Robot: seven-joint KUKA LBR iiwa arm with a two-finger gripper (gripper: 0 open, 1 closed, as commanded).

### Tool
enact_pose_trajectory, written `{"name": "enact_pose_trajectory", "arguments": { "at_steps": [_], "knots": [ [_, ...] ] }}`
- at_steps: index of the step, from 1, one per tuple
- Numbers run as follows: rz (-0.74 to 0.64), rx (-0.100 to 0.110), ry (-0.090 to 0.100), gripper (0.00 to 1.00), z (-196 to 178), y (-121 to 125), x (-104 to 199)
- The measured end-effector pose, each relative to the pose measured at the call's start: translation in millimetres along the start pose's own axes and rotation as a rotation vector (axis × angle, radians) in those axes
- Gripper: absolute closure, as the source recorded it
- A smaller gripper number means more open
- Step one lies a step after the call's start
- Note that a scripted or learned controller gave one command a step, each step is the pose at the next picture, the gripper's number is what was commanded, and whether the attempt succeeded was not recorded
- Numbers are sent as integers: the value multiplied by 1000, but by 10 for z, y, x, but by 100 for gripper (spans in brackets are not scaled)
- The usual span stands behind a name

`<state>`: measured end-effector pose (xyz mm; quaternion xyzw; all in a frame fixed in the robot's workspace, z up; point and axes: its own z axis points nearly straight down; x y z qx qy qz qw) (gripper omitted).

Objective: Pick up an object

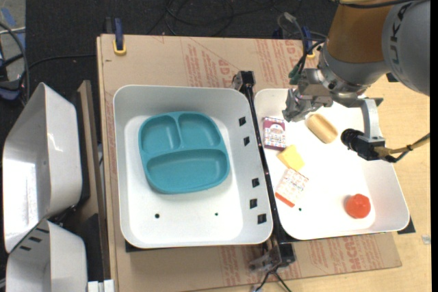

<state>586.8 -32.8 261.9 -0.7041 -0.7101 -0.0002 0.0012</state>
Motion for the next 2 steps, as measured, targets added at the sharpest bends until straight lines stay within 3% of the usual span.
{"name": "enact_pose_trajectory", "arguments": {
  "at_steps": [2],
  "knots": [
    [1, 1, -1, 100, 295, -174, 962]
  ]
}}
